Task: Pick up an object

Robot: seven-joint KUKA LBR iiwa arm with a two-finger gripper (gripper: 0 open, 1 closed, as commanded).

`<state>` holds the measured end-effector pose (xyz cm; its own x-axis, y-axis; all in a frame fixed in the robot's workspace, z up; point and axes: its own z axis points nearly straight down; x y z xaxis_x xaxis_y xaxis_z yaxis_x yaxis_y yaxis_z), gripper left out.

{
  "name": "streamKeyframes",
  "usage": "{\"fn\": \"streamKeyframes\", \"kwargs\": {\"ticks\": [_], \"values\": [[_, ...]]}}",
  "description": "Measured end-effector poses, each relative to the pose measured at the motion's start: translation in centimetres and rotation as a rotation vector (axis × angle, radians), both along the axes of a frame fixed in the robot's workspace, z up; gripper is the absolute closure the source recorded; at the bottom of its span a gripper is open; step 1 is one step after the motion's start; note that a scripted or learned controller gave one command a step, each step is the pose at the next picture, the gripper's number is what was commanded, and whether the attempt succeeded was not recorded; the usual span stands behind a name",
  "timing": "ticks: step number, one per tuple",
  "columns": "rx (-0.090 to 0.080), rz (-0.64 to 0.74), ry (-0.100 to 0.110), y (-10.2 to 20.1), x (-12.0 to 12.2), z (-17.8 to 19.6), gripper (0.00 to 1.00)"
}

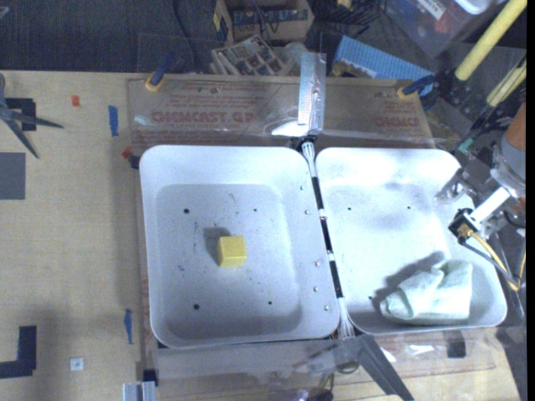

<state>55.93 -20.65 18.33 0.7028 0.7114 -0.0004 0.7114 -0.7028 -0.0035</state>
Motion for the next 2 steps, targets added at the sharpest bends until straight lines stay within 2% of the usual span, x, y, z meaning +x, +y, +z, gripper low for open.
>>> {"fn": "streamKeyframes", "kwargs": {"ticks": [1,2], "values": [[-0.003,-0.426,-0.001,-0.3,6.7,-1.1,0.00],[-0.001,-0.254,0.001,-1.6,1.9,-0.3,0.00]]}}
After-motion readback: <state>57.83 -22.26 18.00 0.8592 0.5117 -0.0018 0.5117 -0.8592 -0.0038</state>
